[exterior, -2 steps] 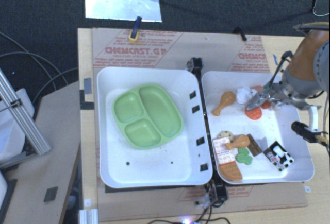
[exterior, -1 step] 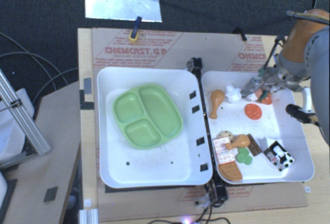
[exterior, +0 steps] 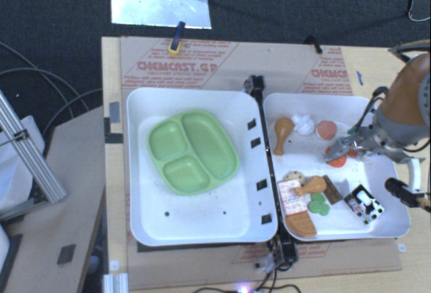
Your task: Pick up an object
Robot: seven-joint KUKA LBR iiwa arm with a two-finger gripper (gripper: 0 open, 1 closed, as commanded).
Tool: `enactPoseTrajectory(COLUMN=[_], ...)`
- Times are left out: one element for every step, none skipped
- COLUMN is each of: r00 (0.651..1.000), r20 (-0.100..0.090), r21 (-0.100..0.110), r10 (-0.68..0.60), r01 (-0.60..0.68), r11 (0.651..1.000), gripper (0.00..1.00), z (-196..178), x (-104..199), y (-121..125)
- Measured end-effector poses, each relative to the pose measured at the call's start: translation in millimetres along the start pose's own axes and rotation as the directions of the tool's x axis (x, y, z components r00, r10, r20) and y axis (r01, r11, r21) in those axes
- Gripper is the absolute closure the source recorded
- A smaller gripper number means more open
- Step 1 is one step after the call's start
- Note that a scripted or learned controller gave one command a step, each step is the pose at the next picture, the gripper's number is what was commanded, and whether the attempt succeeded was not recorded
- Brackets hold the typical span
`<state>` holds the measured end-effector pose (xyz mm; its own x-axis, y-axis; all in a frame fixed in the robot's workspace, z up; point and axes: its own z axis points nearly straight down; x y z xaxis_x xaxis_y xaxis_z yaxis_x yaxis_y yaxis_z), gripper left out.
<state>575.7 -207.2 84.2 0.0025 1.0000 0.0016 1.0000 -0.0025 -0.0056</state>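
The arm (exterior: 404, 106) is cut off at right, perhaps hiding a red toy (exterior: 338, 161).

- I saw two glossy, smooth white plastic bins (exterior: 202, 231).
- The pale green divided plastic tray (exterior: 193, 151) looked matt.
- The brown printed cardboard sheet (exterior: 222, 62) under them looked dull, papery.

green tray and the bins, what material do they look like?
Green tray: likely moulded plastic, matte pale green, three smooth rounded compartments. Left bin and right bin: probably thin formed plastic, white with a slight sheen, rounded corners and soft rims. Could be coated metal; unclear.
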Motion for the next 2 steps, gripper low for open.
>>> enactPoseTrajectory(r00=[1.0, 1.0], r20=[0.004, -0.001], r21=[-0.013, 0.0], r10=[-0.009, -0.003], r01=[0.009, 0.003], r11=[1.0, 1.0], gripper=[0.0, 0.0], z=[-2, 1], x=[1, 33], y=[55, -24])
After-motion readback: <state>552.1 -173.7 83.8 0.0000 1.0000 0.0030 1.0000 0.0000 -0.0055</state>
